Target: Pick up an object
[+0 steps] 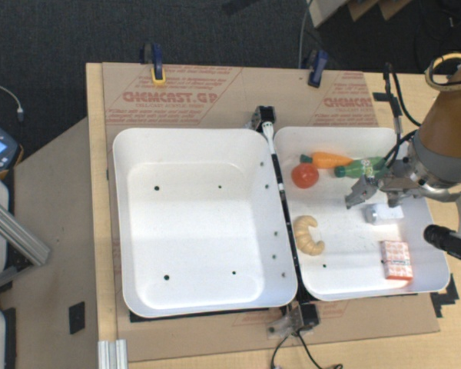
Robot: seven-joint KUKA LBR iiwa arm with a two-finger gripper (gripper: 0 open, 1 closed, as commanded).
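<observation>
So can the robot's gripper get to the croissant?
Probably yes. The croissant lies by itself in the right bin, nothing on top of it, and the gripper hangs over that same bin, close by.

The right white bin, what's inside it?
The right white bin holds a red tomato, orange carrot, green bottle, tan croissant and pink box. The hand covers whatever lies beneath it.

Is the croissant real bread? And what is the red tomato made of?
Probably not real. The croissant looks like smooth moulded plastic: even tan colour, no crumbs. The tomato also looks plastic, one flat red with a slight shine. From this far up, I can't be sure.
</observation>
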